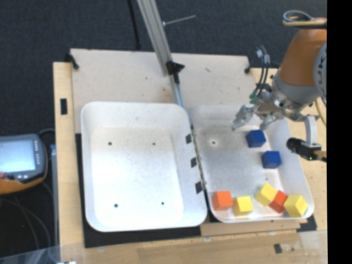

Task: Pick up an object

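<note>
Grey arm enters from 3 o'clock; I see gripper above right bin, fingers spread, holding nothing, blue cube just toward 5 o'clock.

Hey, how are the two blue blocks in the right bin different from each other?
The upper blue block sits nearer the gripper, just below it; the lower blue block lies further down the right bin, closer to its right wall. The upper one also lies further left. Both are blue, look about the same size, and rest apart on the bin floor.
</note>
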You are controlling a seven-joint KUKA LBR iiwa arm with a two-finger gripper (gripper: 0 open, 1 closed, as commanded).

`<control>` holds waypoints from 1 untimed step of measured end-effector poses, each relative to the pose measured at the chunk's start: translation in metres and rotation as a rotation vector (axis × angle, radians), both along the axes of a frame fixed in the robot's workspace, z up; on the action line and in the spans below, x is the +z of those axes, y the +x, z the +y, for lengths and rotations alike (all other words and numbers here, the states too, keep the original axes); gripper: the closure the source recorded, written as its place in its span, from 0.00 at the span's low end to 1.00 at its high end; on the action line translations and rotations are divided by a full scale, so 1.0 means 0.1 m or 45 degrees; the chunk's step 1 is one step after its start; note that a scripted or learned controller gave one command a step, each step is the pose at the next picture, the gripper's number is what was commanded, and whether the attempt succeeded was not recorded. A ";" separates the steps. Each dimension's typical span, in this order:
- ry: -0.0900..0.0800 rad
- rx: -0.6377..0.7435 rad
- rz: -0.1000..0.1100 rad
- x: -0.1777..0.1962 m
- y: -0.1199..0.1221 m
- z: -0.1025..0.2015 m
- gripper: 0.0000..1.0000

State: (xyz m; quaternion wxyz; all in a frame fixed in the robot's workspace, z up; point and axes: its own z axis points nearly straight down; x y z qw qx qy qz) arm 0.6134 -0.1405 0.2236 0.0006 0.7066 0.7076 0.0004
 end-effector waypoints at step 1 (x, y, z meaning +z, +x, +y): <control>-0.005 -0.010 0.004 -0.20 -0.29 -0.68 0.00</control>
